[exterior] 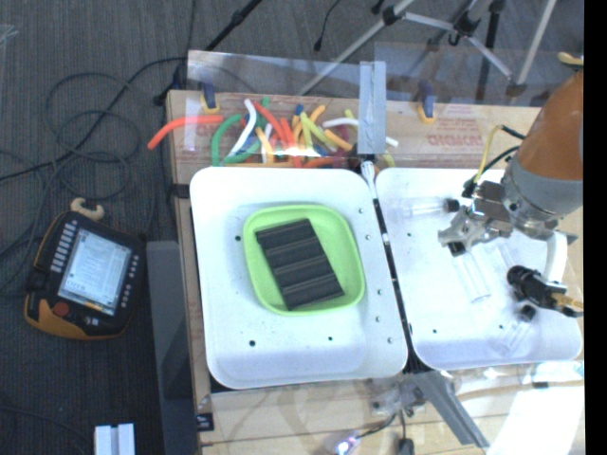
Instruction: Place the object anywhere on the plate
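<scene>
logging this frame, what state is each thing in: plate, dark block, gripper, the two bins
green plate: flat in the left bin, carrying the block
dark ribbed block: lying flat on the plate, within its rim
gripper: over the right bin, away from the plate, nothing seen in it
left bin: holds the plate
right bin: arm above it

A dark ridged block (pixel 298 263) covers most of the green plate (pixel 259 278), leaving bare rim at nine o'clock. The left bin (pixel 228 349) lies open at six o'clock; the colourful tubes (pixel 275 136) crowd twelve o'clock
</scene>
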Available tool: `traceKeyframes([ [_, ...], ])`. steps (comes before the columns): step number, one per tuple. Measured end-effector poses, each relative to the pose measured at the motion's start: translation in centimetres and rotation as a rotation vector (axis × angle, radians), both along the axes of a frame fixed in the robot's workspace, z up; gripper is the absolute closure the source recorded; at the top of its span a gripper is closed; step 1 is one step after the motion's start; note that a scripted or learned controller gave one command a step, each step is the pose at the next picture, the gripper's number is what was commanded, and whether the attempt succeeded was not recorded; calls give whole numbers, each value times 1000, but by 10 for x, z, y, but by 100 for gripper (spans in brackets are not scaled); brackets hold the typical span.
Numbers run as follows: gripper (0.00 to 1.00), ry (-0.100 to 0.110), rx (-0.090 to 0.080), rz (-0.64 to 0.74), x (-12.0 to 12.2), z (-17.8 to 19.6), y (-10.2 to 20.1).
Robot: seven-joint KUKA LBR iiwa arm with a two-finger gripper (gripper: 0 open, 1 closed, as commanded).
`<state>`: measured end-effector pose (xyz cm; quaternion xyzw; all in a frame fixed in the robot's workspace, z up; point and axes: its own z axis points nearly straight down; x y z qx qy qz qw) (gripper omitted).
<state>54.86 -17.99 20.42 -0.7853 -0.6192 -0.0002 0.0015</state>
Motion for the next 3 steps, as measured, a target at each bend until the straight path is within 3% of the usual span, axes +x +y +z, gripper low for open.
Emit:
traceKeyframes([
  [1, 0, 0, 0, 0, 0, 0, 0],
  [2, 0, -1, -8, -103, -37, 114, -37],
  [3, 0, -2, -8, -200, -55, 210, -31],
])
